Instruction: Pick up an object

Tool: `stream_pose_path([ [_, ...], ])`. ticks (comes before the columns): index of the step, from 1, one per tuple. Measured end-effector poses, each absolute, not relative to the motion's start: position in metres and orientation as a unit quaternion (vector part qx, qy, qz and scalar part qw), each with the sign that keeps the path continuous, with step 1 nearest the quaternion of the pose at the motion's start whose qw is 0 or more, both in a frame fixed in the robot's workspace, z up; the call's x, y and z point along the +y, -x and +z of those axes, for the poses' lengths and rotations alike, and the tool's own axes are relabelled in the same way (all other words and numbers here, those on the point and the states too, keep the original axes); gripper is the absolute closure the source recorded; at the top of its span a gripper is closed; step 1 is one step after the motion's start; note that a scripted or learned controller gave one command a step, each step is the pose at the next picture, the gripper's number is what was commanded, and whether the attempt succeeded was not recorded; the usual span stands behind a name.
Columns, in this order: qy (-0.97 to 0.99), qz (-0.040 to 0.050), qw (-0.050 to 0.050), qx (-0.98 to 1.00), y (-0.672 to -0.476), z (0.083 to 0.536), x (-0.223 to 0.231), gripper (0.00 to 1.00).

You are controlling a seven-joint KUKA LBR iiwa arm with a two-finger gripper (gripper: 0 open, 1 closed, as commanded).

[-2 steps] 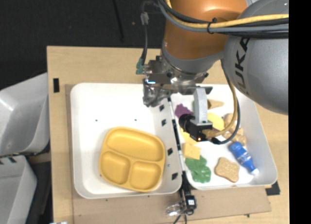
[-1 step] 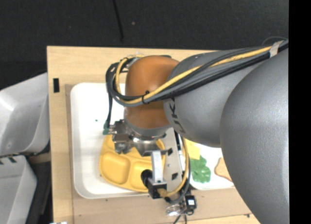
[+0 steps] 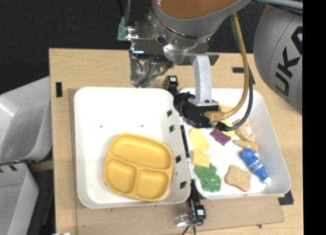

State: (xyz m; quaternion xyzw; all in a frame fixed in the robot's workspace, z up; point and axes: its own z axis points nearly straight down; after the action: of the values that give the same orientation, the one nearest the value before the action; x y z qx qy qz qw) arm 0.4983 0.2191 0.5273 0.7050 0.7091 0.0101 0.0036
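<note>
Blue bottle point(image 3: 253, 164) points toward bin's near-right corner.

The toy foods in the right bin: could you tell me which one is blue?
The bottle, lying beside the bread slice near the bin's right wall; the others are yellow, green, purple or tan.

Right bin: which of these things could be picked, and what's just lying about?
For the job:
blue bottle
bread slice
green piece
purple piece
yellow pieces

Lying about:
yellow tray
left bin
</note>
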Motion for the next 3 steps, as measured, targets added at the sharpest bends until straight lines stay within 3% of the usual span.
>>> stream_pose_path([
  [1, -0.709, -0.0054, -0.001, 0.705, -0.497, 0.421, 0.159, 1.00],
  [2, -0.708, -0.0085, -0.004, 0.707, -0.486, 0.137, 0.150, 1.00],
  [3, -0.704, 0.0103, 0.003, 0.711, -0.526, 0.327, 0.226, 1.00],
])
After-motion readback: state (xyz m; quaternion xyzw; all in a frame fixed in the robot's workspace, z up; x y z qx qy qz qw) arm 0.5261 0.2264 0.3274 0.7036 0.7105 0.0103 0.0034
